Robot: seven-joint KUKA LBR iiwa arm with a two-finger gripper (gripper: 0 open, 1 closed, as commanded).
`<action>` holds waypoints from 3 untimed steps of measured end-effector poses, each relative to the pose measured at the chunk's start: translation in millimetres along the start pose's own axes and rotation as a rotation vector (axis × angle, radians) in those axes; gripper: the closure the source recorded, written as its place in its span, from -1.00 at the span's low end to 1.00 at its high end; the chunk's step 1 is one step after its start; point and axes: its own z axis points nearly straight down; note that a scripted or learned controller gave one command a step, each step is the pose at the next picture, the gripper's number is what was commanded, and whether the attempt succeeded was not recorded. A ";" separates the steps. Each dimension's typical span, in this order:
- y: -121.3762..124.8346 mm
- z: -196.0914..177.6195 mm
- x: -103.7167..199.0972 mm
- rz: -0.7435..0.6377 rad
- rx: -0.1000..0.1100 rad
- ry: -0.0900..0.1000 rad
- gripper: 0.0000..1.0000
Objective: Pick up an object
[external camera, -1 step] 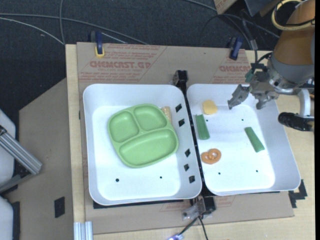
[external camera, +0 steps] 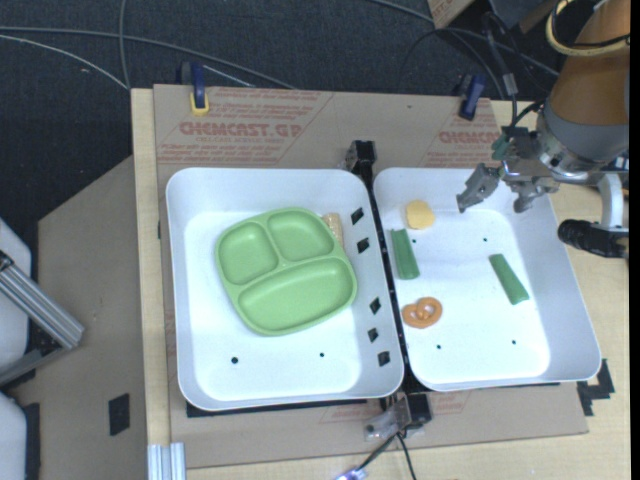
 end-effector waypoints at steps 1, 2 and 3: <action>1.4 63.0 2.9 0.000 0.006 0.001 -1.00; 0.0 105.5 7.1 0.000 0.004 0.001 -1.00; -0.7 146.7 7.9 0.000 0.005 0.001 -1.00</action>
